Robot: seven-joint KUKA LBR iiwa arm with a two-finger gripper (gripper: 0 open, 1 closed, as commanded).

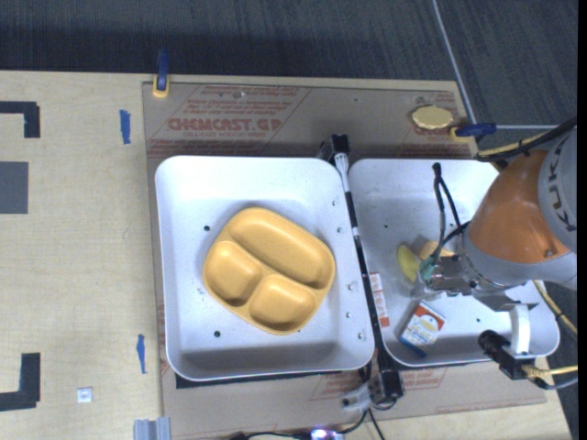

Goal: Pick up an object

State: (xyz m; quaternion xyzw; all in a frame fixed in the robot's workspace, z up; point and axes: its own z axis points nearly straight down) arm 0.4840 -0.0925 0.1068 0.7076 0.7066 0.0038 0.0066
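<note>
Grey-orange KUKA arm's gripper (438,278) low in right white bin (385,186), over small yellow-green object (410,261); jaws' state: cannot tell. Orange-white carton (422,328) nearby. Pick apparently not yet done; lift remains.

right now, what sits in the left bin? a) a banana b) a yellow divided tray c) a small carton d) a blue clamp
b: the yellow divided tray lies upside down in the left bin, while the small carton lies in the right bin near the arm.
</note>
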